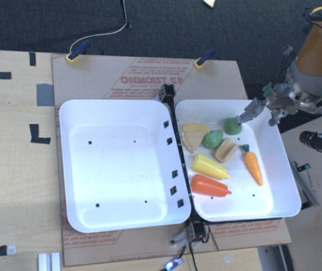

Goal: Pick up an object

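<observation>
The right bin (pixel 274 202) holds several toy foods: a pale yellow wedge (pixel 194 133), two green pieces (pixel 212 139) (pixel 232 125), a tan bread-like piece (pixel 225 150), a yellow pepper (pixel 209 166), a red pepper (pixel 209 186) and an orange carrot (pixel 253 166). My gripper (pixel 261 113) hangs over the bin's upper right corner, beside the right green piece. Its two fingers stand apart, one grey finger (pixel 248 113) pointing toward that green piece, with nothing between them.
The left bin (pixel 70 151) lies beside the right one, joined by a black divider strip (pixel 175 151). Both rest on a cardboard sheet (pixel 149 78) held by blue-yellow clamps (pixel 77 51). A cable (pixel 121 16) runs across the dark floor behind.
</observation>
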Controlling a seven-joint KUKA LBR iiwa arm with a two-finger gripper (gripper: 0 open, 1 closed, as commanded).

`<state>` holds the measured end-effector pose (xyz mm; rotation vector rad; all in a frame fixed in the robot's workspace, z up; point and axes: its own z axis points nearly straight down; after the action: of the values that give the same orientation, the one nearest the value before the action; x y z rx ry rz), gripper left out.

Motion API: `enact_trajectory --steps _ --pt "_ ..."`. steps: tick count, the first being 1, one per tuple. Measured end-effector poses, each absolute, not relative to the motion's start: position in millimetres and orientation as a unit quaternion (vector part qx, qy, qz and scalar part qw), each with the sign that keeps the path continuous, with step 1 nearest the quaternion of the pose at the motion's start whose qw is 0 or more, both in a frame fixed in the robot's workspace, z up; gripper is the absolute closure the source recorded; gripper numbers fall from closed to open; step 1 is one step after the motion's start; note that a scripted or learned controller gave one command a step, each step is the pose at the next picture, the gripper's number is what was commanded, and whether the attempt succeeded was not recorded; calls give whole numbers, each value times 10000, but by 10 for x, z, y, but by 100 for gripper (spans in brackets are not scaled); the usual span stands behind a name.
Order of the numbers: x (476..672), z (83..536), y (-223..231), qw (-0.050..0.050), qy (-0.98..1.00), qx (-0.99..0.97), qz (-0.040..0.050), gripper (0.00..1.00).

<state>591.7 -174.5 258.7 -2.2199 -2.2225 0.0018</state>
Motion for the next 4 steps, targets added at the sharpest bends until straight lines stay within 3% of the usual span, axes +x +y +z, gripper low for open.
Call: enact_trajectory --steps 1,2,3,4 --pt "5936 955 -1935 0 -7080 -7062 -1 0" --pt "6616 799 -1881 167 -7116 -7022 135 0" --pt "6614 801 -2219 201 -7103 -7035 94 0" --pt "6665 936 -2238 32 -7086 -7056 47 100"
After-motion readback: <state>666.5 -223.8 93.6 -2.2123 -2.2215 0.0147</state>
